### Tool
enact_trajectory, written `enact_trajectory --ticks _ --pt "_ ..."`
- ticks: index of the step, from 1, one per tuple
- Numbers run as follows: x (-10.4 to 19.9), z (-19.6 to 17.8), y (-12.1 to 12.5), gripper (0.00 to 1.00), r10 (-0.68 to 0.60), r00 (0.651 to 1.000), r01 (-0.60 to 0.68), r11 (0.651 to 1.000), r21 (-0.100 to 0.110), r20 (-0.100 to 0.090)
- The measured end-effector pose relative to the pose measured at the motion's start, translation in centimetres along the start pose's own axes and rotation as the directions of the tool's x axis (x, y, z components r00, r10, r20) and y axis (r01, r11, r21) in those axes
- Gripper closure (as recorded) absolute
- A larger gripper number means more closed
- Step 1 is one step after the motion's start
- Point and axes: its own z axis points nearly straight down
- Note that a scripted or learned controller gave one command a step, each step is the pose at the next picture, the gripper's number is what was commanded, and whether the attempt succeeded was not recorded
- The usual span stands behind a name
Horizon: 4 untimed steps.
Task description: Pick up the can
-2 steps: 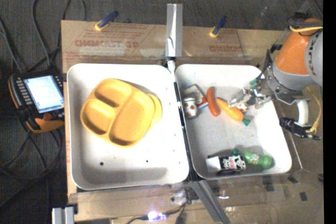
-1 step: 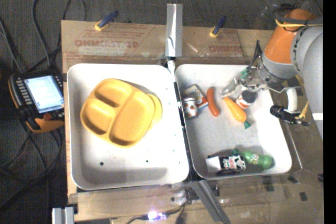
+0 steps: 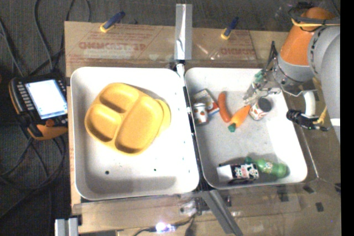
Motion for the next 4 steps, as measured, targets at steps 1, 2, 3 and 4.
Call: enact_trajectory --ticks 1,2,3,4 --pt "0.2 0.0 0.0 0.0 -0.001 1.0 0.001 1.0 0.001 -0.002" --pt "0.3 0.4 -5.7 0.0 0.003 1.0 -0.003 1.0 0.003 -0.01" --pt "0.3 -0.6 -5.3 1.0 0.0 1.0 0.0 1.0 -0.005 -0.007" --pt "0.6 -5.5 -8.5 1.0 -0.047 0.999 0.047 0.999 0.007 -0.004"
